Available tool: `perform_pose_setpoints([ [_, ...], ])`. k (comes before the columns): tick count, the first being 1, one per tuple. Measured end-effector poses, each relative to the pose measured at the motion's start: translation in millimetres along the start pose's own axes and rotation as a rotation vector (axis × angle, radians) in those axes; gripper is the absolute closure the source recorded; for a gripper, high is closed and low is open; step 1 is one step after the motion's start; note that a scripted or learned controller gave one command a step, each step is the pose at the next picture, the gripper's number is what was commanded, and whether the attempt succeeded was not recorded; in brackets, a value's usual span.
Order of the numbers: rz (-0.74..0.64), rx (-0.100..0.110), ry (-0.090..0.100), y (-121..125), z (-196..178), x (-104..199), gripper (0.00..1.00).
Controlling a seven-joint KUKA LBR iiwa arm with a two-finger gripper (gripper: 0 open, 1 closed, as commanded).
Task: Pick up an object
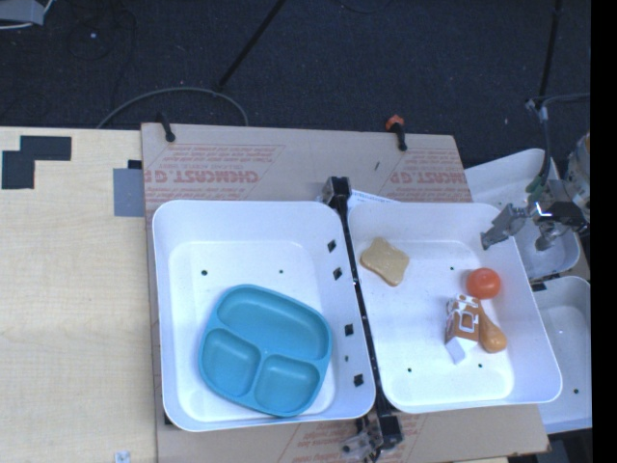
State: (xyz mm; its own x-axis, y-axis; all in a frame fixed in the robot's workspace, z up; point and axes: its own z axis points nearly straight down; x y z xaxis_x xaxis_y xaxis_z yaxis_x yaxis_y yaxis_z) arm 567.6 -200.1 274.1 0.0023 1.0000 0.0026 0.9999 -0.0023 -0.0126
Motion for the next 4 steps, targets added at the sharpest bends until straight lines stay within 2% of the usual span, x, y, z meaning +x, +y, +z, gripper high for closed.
perform_pose_setpoints([
  [1,-0.002,-0.012,-0.003,2.0,-6.3,0.2,0.0],
  [2,-0.001,-0.005,-0.001,-4.1,48.6,-7.8,0.0],
  [3,-0.002,-0.004,0.0,-0.4,112.1,-5.0,0.0],
  [4,-0.005,-0.005,0.003,4.0,157.2,3.9,0.0],
])
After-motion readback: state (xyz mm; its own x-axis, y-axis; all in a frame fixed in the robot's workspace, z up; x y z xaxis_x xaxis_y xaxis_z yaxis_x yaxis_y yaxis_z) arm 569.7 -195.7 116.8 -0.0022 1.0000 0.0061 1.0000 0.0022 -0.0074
